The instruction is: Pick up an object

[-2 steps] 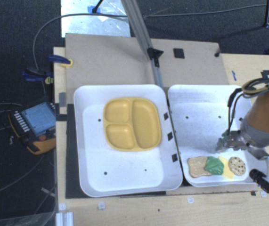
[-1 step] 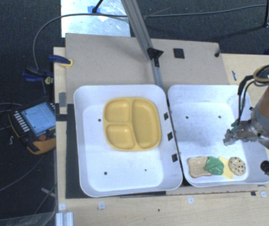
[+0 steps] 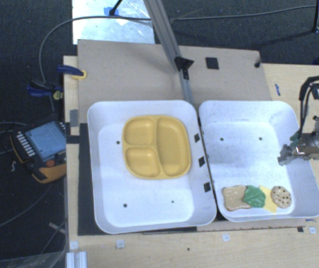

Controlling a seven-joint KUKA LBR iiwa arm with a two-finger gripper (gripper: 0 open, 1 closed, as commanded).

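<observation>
A yellow three-part plate [image 3: 157, 147] lies in the left bin [image 3: 109, 200]. Along the front edge of the right bin [image 3: 243, 121] sit several small food toys in a row: a tan toast slice [image 3: 234, 197], a green leafy piece [image 3: 254, 195], a yellow cheese slice [image 3: 269, 204] and a chocolate-chip cookie [image 3: 281, 196]. My gripper [image 3: 291, 153] hangs over the right bin's right side, above and a little right of the cookie, apart from all the toys. Nothing shows between its fingers.
A slanted grey pole [image 3: 165, 32] crosses the back of the bench down to the gap between the bins. Blue clamps [image 3: 70, 71] and a blue-screened device [image 3: 42, 141] with cables lie off the bench at left.
</observation>
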